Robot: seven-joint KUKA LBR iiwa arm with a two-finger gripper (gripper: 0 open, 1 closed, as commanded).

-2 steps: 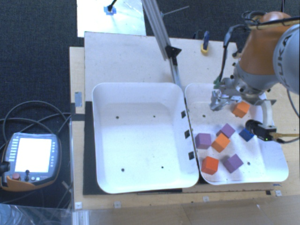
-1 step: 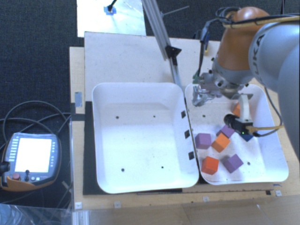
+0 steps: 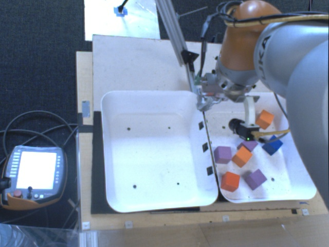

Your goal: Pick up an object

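While the grey arm (image 3: pixel 298 50) leans in over the far right part of the bench (image 3: pixel 133 60), its pincer (image 3: pixel 204 103) hangs at the far end of the seam where the left bin (image 3: pixel 154 153) and the right bin (image 3: pixel 303 187) meet, close above their rims. Whether the pincer is open or closed cannot be told from this angle.

All the blocks lie in the right bin, toward the bench's right edge. An orange cube (image 3: pixel 265 119) sits farthest back, with a blue block (image 3: pixel 272 146) just in front of it. A purple cube (image 3: pixel 223 154) lies near the seam, beside a second orange cube (image 3: pixel 242 156), which touches a small purple block (image 3: pixel 250 145) behind it. Nearest the bench's front edge, a third orange cube (image 3: pixel 231 181) and a larger purple block (image 3: pixel 255 179) sit close together. A control pendant (image 3: pixel 33 176) with a looped cable lies off the bench's left edge.
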